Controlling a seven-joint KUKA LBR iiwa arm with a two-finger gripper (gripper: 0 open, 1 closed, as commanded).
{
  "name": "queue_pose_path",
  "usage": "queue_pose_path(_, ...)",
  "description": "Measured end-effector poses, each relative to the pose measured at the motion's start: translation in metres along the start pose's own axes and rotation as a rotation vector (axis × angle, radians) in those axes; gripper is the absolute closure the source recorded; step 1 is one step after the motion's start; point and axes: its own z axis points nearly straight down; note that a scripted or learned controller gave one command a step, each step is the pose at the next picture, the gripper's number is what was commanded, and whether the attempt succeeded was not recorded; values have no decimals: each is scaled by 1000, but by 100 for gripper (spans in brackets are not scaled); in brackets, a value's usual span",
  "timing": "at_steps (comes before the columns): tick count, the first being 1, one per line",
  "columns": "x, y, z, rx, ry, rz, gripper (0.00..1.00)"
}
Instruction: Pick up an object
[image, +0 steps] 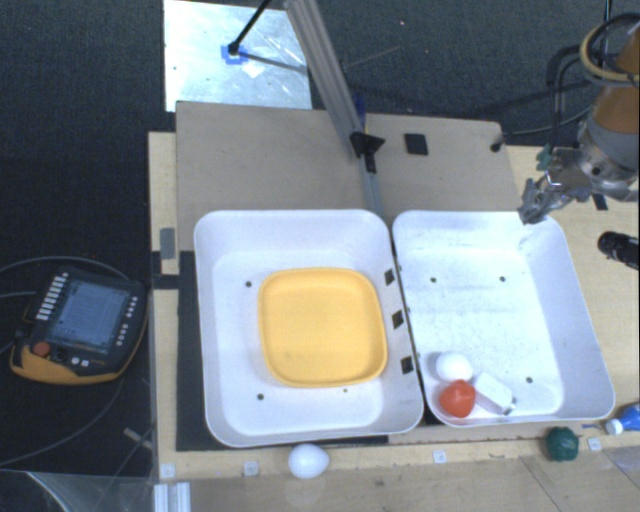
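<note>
— Where do we see the gripper (534, 203)?

— Over the far right corner of the right bin (560, 290), at the end of the arm (610, 150) that comes in from the right. Its dark fingers point down and left toward the bin's rim. We cannot tell how far apart they stand, and we see nothing between them.

— And the things to pick?

— We count three, huddled in the near left corner of that same bin: a white ball (453, 366), a red ball (458, 399) just in front of it and touching it, and a small white block (493, 392) beside the red one. They lie well apart from the gripper, at the opposite end of the bin.

— What about the left bin (225, 300)?

— We see a yellow square plate (323, 326) lying flat in its middle.

— Anything outside the bins?

— A white egg-shaped object (308, 460) sits on the bench in front of the left bin, a dark green ball (562, 444) rests near the right bin's front corner, and a teach pendant (77, 322) lies on the floor at the left.
</note>
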Motion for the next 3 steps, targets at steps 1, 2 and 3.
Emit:
queue_pose_path(1,0,1,-23,1,0,-1,100)
queue_pose_path(2,47,4,-26,3,1,-3,100)
queue_pose_path(3,108,14,-15,3,2,-5,100)
